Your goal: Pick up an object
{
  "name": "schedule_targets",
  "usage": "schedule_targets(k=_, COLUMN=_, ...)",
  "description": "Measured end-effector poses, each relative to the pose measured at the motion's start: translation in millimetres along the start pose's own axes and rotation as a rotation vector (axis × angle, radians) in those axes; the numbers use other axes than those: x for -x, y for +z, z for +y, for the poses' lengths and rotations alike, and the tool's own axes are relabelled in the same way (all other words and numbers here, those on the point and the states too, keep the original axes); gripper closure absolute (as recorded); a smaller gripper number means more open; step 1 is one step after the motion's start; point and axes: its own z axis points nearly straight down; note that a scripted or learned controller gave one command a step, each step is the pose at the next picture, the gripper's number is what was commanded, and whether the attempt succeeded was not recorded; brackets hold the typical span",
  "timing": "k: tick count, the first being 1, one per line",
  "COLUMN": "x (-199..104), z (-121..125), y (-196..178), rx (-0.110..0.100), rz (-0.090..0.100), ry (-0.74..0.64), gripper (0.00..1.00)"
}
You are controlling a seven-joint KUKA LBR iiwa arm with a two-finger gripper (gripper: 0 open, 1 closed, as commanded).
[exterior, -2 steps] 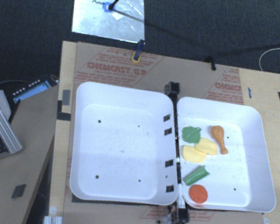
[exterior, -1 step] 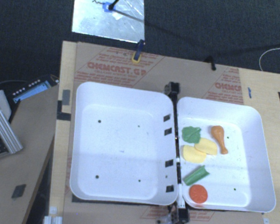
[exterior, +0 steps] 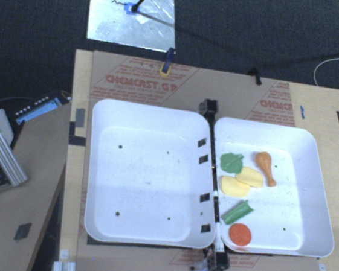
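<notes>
- Toys lay clustered in the right bin [exterior: 313, 154]: drumstick [exterior: 265, 166], green leaf [exterior: 231, 162], yellow pieces [exterior: 242, 181], green pod [exterior: 237, 212], red disc [exterior: 240, 234].
- Claw state: cannot tell.

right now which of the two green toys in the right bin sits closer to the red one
The long green piece, lying slantwise just above the red disc. The leafy green one sits farther up, beyond the yellow pieces.

Red "CHEMCAST GP" print, repeated, on brown board [exterior: 140, 81] under bins; right-hand copy too blurred to read.
</notes>
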Motion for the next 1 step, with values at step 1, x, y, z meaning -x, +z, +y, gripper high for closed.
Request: schedule_targets(k=1, x=-0.7, z=-6.4, y=-0.4, rx=0.000, rz=0.002, ry=0.000, gripper=1.00)
